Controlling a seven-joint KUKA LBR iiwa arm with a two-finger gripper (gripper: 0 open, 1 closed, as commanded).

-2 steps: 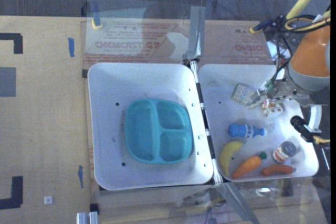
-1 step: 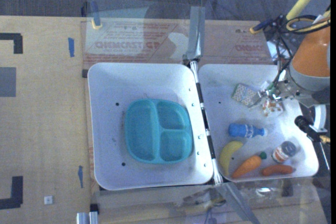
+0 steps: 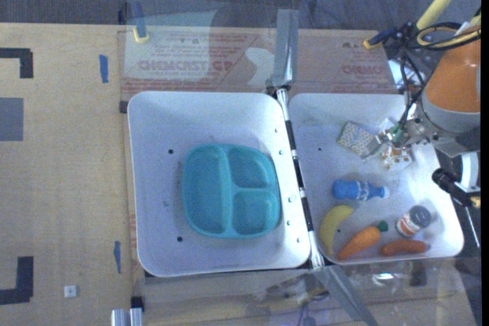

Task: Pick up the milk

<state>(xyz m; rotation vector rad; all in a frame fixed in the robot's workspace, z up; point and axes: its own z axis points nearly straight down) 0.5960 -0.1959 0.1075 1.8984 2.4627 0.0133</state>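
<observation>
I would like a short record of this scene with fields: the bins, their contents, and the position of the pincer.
left bin: teal divided plate
right bin: blue bottle, banana, two carrots, small jar, patterned packet
milk: small carton, apparently, under the pincer
pincer: over right bin's far right part, fingers unclear

Blue milk bottle (image 3: 359, 190) (lying flat), right bin (image 3: 321, 118)

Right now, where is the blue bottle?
The blue bottle lies on its side in the right bin, near its middle, just above the banana and the carrot.
</observation>
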